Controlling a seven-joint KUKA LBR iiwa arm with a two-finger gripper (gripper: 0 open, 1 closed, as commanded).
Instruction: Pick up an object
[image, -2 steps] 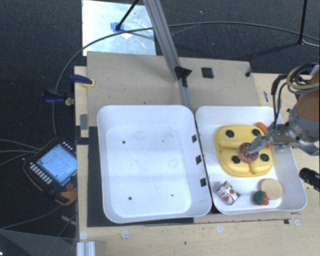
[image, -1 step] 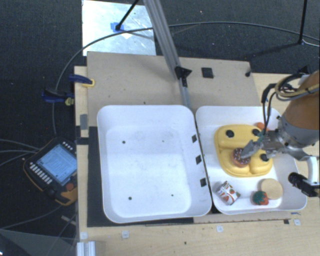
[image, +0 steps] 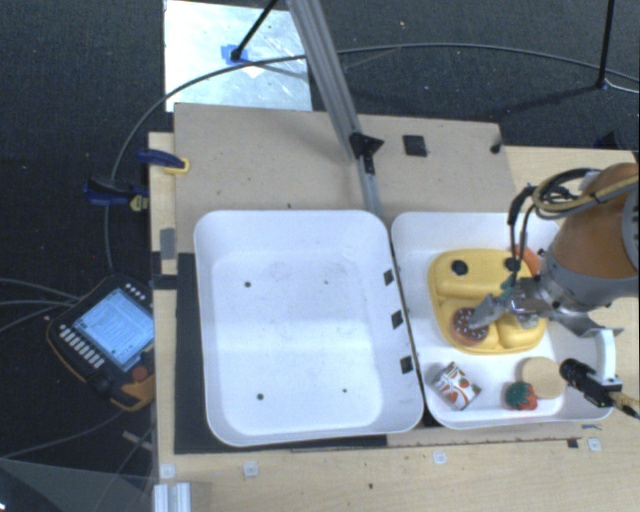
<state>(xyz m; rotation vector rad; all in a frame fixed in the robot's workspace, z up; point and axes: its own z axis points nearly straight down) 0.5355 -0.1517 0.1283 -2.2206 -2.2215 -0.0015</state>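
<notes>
Overhead, the view takes in 2 shallow white bins sitting side by side on the brown worktop (image: 300, 160). The left bin (image: 300, 225) has a bare white floor with a few small dark dots. The right bin (image: 412, 240) carries all the loose things.

Largest among them is a yellow toy (image: 470, 285) (a chunky plastic piece with a black spot near its upper left), lying in the middle of the right bin. A small round reddish-brown piece (image: 465, 322) sits at the toy's lower left edge, touching or overlapping it; which one, I cannot tell. Nearer the front wall lies a small red-and-white can (image: 455, 386), tilted on its side. To its right is a little red-and-green item (image: 519, 395) that looks like a strawberry, and just beside that a pale tan disc (image: 545, 374).

Reaching in from the right, the grey arm with its orange band (image: 600, 230) hangs over the right bin. Its claw (image: 510, 308) is low over the right half of the yellow toy, its metal parts overlapping the toy in the view. Whether the claw is spread or pressed together cannot be told, and nothing is plainly seen gripped in it.

Left of the worktop, on the dark floor, lies a handheld pendant with a lit screen (image: 108, 335).
</notes>
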